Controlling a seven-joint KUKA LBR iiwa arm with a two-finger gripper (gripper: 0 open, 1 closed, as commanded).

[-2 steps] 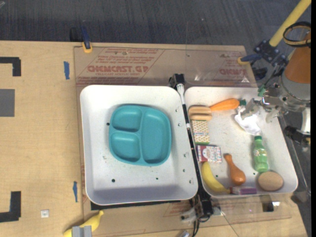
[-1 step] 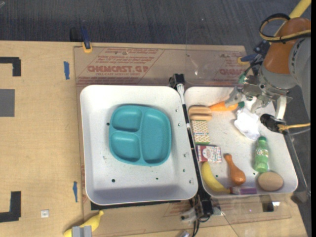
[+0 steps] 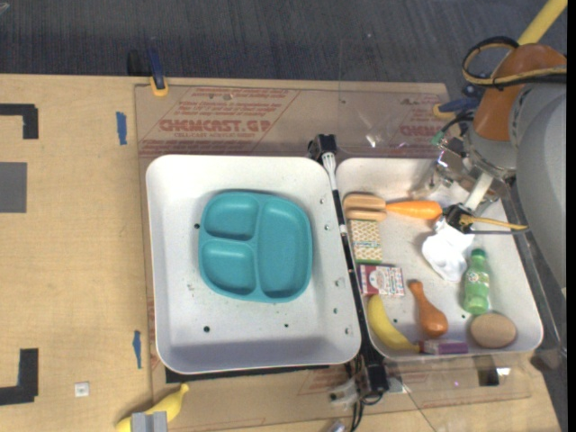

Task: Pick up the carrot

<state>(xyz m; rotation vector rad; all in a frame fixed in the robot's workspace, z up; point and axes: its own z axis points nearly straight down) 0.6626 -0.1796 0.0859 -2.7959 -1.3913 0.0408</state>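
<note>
We'd center the end effector (image 3: 453,187) (can't tell how open it is) over the carrot (image 3: 414,210) at upper right, avoiding the bun (image 3: 364,206).

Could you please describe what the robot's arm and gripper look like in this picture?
The arm is a thick, rounded grey body with an orange band above the wrist. A black cable loops beside the band. The gripper is pale, silvery metal.

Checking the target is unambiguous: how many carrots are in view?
1. The carrot lies in the right-hand bin, near its far end, beside a hot dog bun. Another could be hidden under the arm.
</note>
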